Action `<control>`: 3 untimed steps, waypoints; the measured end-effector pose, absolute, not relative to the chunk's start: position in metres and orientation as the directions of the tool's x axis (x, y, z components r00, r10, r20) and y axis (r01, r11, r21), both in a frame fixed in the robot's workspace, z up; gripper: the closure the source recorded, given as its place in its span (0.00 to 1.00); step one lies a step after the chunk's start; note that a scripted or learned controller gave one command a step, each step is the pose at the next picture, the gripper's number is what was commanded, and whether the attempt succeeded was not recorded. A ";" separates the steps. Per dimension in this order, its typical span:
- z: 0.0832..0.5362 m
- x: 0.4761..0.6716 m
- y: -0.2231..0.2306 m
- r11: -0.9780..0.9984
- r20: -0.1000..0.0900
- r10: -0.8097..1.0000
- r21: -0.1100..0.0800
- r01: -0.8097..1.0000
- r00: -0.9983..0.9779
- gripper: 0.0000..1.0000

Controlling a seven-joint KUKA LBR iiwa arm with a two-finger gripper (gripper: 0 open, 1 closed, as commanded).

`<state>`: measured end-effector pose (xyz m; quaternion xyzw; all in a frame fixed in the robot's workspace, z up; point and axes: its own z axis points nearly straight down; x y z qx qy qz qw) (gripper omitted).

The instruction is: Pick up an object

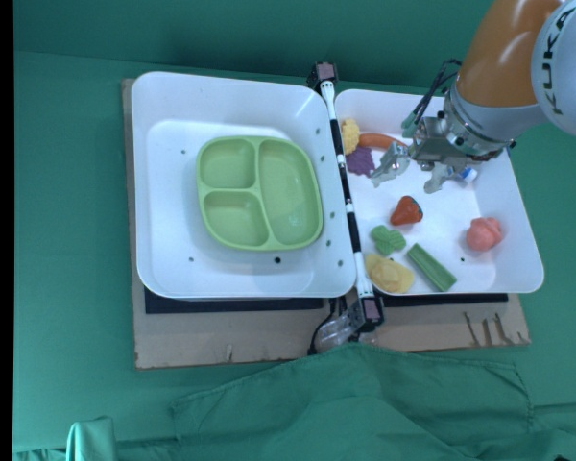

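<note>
Gripper [411, 173]: 2 metal fingers [391, 169] spread apart, nothing between them; tips hang over the upper part of the right bin [518, 229], pointing toward 7 o'clock.

Arm [504, 60]: grey wrist with orange band above it, entering from 2 o'clock and slanting down over the right bin's far rim.

Right bin contents, placed from the fingertips:
- Purple piece [361, 161]: just beside the left fingertip, at 9 o'clock.
- Orange carrot-like piece [374, 141]: near, at 10 o'clock, partly behind the finger.
- Yellow piece [349, 133]: further out at 10 o'clock, against the bin's left wall.
- Red strawberry-like piece [406, 210]: near, at 6 o'clock, apart from the fingers.
- Green leafy piece [387, 240]: beyond the red piece, at 6 o'clock.
- Green stick [431, 267]: at 5 o'clock, lying at a slant near the front wall.
- Yellow lumpy piece [391, 274]: at 6 o'clock, in the front left corner.
- Pink piece [484, 233]: well apart, at 4 o'clock, near the right wall.

Left bin [163, 113]: 1 light green plate [259, 193] with 3 compartments, lying flat in the middle.

Surroundings: both bins sit on a cardboard sheet [221, 349] over a green cloth [77, 257]; a folded green cloth [365, 406] lies at the front edge.
</note>
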<state>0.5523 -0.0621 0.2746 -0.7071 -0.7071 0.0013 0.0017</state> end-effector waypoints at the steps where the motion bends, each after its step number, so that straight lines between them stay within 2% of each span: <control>1: 0.280 0.525 -0.012 0.002 0.001 1.000 0.000 1.000 -0.002 0.00; 2: 0.280 0.503 -0.052 -0.006 -0.001 1.000 0.001 1.000 0.006 0.00; 3: 0.190 0.534 -0.097 -0.008 -0.002 1.000 -0.003 1.000 0.008 0.00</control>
